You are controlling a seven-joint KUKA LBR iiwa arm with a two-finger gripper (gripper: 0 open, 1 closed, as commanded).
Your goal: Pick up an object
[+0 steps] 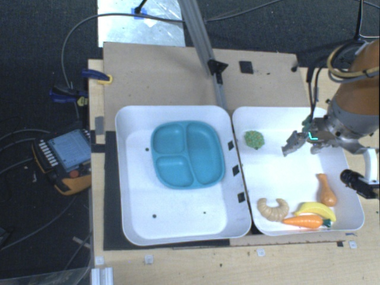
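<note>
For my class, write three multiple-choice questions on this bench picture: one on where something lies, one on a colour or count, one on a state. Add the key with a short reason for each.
1. Where does the divided plate lie?
A. In the left bin
B. In the right bin
C. On the bare bench

2. What colour is that plate?
A. Red
B. Blue
C. Yellow

3. What is the state of the broccoli?
A. Lying apart from the gripper
B. Clamped in the gripper
C. Resting on the plate

Key: 1 A, the plate sits on the left bin's floor. 2 B, it is plainly blue. 3 A, white bin floor shows between the broccoli and the gripper.
</note>
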